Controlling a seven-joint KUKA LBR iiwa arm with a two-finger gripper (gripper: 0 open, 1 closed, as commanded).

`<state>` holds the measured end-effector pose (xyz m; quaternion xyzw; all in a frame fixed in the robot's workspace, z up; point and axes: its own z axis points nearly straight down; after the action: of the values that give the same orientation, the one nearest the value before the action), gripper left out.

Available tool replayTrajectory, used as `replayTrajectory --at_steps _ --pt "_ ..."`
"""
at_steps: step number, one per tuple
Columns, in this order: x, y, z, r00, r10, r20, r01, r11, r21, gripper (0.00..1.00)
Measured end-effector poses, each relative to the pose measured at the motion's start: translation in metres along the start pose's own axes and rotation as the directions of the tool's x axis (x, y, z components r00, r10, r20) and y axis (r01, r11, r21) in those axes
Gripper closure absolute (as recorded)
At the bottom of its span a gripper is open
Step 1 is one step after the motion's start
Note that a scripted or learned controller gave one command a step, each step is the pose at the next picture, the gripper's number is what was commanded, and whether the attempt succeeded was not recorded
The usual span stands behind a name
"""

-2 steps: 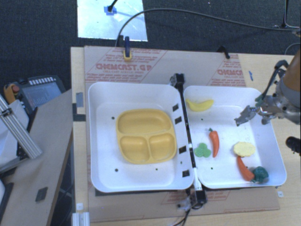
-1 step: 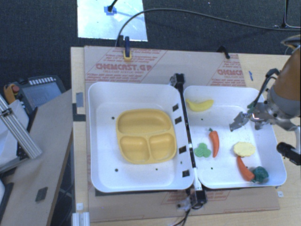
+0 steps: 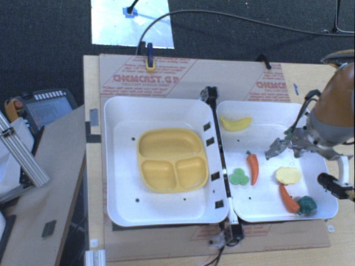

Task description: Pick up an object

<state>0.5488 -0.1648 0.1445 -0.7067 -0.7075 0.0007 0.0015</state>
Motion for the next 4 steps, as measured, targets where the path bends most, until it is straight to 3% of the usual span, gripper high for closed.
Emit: replayTrajectory --at_steps 1,2,4 --pt "0.006 -0.002 0.061 1.0 0.0 -0.001 0.0 1.0 0.002 0.0" --pt "0.005 0.0 0.047 1.0 -0.001 0.002 0.001 1.0 -0.006 1.0" --pt "-0.001 0.011 -0.059 1.0 -0.003 0.004 0.003 1.0 -0.012 1.0"
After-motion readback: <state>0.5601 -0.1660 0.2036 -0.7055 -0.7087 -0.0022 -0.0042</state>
